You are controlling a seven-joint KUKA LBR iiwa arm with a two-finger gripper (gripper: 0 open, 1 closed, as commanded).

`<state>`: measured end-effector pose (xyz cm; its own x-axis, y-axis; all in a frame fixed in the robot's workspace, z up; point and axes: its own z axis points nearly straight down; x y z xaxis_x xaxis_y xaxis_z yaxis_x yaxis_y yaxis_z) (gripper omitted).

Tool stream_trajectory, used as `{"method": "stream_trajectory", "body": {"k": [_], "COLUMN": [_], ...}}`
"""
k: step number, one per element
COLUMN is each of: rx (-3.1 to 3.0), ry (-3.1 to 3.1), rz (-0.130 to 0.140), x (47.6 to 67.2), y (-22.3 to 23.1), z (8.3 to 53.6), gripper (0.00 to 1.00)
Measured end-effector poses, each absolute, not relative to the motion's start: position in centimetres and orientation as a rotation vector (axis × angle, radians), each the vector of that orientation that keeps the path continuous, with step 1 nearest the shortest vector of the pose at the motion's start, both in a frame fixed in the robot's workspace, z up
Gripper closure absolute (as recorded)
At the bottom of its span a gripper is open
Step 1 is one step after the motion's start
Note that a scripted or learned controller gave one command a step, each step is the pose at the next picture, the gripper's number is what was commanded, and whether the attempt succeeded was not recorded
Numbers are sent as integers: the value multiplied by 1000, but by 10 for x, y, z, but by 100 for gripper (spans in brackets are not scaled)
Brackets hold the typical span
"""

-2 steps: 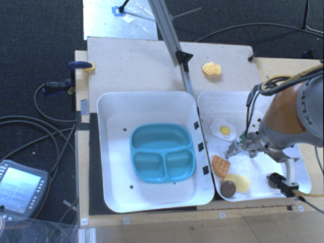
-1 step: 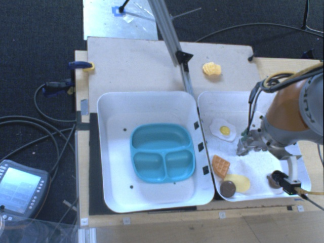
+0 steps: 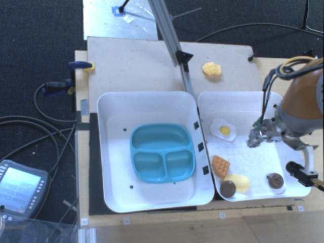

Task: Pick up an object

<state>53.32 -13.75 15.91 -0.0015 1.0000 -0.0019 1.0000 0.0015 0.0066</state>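
Observation:
In the right bin (image 3: pixel 238 103) lie a toy fried egg (image 3: pixel 223 130), an orange waffle piece (image 3: pixel 220 165), a yellow lemon-like toy (image 3: pixel 238 182), a brown round piece (image 3: pixel 227 188) and a second brown round piece (image 3: pixel 275 180). My gripper (image 3: pixel 254 137) hangs over the right bin's middle, right of the fried egg and apart from it. I see nothing between its fingers.
The left bin (image 3: pixel 114 110) holds a teal divided plate (image 3: pixel 163 152). A yellow toy (image 3: pixel 212 69) lies on the bench behind the bins. A metal pole (image 3: pixel 167 24) slants down to the gap between the bins. Cables and a pendant (image 3: pixel 20 186) lie on the floor at left.

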Motion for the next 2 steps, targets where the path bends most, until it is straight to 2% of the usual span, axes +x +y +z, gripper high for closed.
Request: {"method": "stream_trajectory", "body": {"k": [2], "rx": [2211], "ry": [2223], "rz": [6], "x": [540], "y": [-135], "z": [271], "gripper": [100]}}
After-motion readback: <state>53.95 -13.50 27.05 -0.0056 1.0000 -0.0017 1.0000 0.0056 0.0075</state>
